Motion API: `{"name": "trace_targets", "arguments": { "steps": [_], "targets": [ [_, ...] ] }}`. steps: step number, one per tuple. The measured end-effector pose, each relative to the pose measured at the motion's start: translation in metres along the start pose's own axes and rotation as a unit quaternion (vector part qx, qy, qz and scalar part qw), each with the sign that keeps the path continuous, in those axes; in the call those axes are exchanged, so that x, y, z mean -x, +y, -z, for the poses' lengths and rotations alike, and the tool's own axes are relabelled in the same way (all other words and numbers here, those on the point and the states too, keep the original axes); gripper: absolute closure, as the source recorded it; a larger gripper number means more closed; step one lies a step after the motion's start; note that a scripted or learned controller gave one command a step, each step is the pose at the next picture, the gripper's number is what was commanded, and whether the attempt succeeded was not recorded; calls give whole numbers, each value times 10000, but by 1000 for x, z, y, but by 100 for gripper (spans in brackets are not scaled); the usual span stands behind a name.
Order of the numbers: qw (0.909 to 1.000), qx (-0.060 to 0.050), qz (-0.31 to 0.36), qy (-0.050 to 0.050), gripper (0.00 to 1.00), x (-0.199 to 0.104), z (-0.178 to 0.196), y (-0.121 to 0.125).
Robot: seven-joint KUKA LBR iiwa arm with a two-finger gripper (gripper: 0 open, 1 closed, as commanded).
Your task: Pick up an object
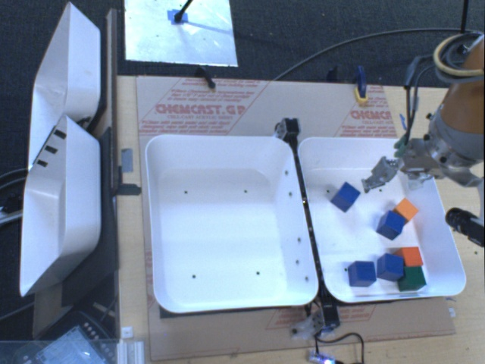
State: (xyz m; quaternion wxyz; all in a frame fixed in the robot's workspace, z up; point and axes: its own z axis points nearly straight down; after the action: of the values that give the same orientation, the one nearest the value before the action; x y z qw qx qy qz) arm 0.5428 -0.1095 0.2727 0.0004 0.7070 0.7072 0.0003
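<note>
The arm reaches in from the right over the right bin [447, 279], its grey wrist and orange band at the upper right of the view; the gripper [378, 177] hangs above the bin's upper middle, pointing down and to the left, and from this slant I cannot tell how it is set; nothing shows in its grasp. Just below and to the left of it lies a blue cube [345, 196], tilted on the white floor and apart from the other blocks. Further right sits a second blue cube [391, 224] with an orange block [407, 209] touching its upper right corner. Near the bin's lower edge is a cluster: a blue cube on the left [362, 273], another blue cube [390, 267] just beside it, a small orange block [411, 256] behind that, and a green block [412, 280] at the right end, touching the orange one above it. The left bin [163, 226] stands side by side with the right one, a dark divider between them, both resting on a cardboard sheet [220, 101] printed with red lettering; a yellow-and-blue clamp [361, 88] sits at the sheet's upper right edge; a metal plate [179, 21] lies on the dark floor above, and white tilted trays [64, 150] stand at the far left.
</note>
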Motion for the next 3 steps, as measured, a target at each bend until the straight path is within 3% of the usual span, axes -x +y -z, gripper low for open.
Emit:
{"name": "trace_targets", "arguments": {
  "steps": [1, 2, 3],
  "targets": [
    [10000, -36, 3, 3, 0, 6, -118, 51],
    [10000, -6, 11, -2, 0, -15, -188, 73],
    [10000, 19, -3, -3, 100, -13, -174, 74]
  ]
}}
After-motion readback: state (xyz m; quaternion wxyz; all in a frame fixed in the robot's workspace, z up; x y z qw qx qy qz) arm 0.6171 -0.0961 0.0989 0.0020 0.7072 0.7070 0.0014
